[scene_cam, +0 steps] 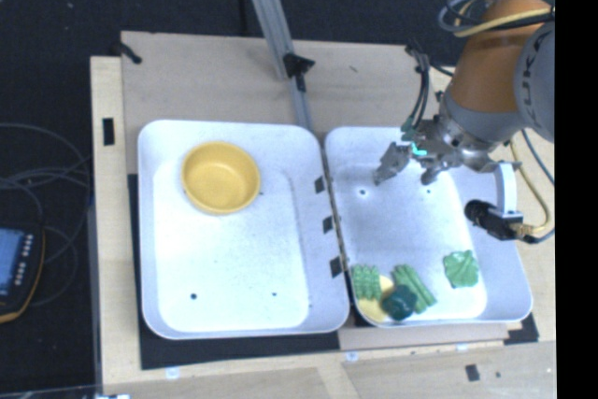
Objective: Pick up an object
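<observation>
At the far left edge, off my bench (215, 61), a dark handheld pendant (17, 264) with a blue screen lies on the black floor, with thin cables trailing nearby. The bench itself is pale wood and carries two shallow white bins side by side.

The left bin (234, 280) holds a yellow bowl (221, 177), upright, in its upper left part. The remaining floor of that bin is bare white with fine speckles and two small dark spots near the front.

A grey metal rail (266, 0) slants down from the top of the view and ends at the seam between the two bins.

The right bin (402, 229) keeps its things along the front edge. At the front left corner sits a green studded block (365, 279), touching a pale yellow piece (372, 306) beneath it. Just beside these lie a dark teal lump (400, 304) and a ribbed green piece (415, 285), the lump resting against the ribbed piece. A little apart to the right lies a lighter green leafy piece (461, 268).

My tool (410, 168) hangs over the upper part of the right bin, well apart from all those objects. Its two fingers are spread apart, with nothing between them. My arm (491, 61), orange above the wrist, comes in from the right.
</observation>
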`<move>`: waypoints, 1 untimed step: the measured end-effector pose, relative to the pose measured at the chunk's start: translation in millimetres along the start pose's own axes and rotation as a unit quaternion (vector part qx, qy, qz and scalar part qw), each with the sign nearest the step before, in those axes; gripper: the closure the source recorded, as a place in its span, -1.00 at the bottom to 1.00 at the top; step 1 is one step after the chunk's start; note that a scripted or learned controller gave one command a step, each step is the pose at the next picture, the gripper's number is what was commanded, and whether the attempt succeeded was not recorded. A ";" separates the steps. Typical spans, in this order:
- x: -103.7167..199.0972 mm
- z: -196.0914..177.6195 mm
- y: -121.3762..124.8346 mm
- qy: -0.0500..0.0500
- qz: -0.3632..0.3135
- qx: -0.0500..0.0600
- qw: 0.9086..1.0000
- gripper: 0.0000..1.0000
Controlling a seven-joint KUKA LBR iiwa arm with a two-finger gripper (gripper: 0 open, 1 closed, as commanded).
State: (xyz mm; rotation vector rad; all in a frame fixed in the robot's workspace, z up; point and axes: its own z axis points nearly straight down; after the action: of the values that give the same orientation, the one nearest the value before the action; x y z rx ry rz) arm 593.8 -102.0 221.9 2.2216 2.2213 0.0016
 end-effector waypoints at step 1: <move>0.0 0.1 0.0 0.000 0.000 0.000 1.000 -1.00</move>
State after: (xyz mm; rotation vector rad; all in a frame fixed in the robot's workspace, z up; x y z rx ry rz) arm 593.8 -102.0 221.8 2.2216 2.2213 0.0015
